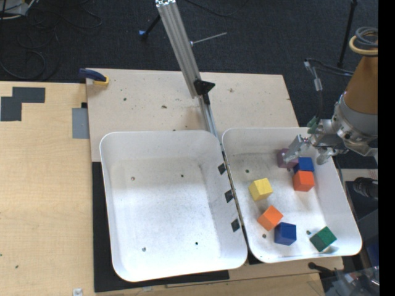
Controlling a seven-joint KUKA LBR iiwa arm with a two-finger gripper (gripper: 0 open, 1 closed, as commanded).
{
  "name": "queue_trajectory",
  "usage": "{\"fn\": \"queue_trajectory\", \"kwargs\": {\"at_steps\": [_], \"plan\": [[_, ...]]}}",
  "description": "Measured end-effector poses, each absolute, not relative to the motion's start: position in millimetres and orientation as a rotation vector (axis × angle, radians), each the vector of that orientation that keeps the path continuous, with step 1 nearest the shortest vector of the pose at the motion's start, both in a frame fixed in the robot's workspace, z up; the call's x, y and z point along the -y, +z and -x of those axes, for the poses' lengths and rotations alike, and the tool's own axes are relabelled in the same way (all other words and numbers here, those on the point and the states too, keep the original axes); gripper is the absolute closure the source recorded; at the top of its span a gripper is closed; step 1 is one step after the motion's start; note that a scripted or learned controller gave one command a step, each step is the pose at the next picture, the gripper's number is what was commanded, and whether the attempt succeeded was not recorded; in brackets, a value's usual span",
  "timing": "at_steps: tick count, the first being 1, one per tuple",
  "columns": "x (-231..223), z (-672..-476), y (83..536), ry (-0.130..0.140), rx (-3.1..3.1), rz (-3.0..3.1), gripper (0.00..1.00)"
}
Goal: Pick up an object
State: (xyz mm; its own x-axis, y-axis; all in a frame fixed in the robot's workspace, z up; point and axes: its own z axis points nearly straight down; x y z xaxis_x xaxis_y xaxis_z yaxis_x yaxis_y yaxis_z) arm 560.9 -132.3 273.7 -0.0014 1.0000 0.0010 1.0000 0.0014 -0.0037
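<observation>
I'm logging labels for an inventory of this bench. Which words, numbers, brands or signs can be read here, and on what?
None can be read.
The checkered black-and-white tag atop the slanted aluminium bar is a pattern, not text.
The coloured wooden blocks, such as the yellow cube, show plain faces.

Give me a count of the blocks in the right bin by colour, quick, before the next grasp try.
Blue blocks: 2
Orange blocks: 2
Yellow block: 1
Green block: 1
Purple block: 1
Total: 7, all in the right bin. The upper blue one is partly hidden by the gripper.
</observation>
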Motion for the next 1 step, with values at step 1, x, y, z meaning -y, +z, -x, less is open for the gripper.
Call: {"fn": "queue_trajectory", "kwargs": {"at_steps": [1], "plan": [[133.1, -560.7, 273.8, 0.002, 2.218, 2.221, 0.00]]}}
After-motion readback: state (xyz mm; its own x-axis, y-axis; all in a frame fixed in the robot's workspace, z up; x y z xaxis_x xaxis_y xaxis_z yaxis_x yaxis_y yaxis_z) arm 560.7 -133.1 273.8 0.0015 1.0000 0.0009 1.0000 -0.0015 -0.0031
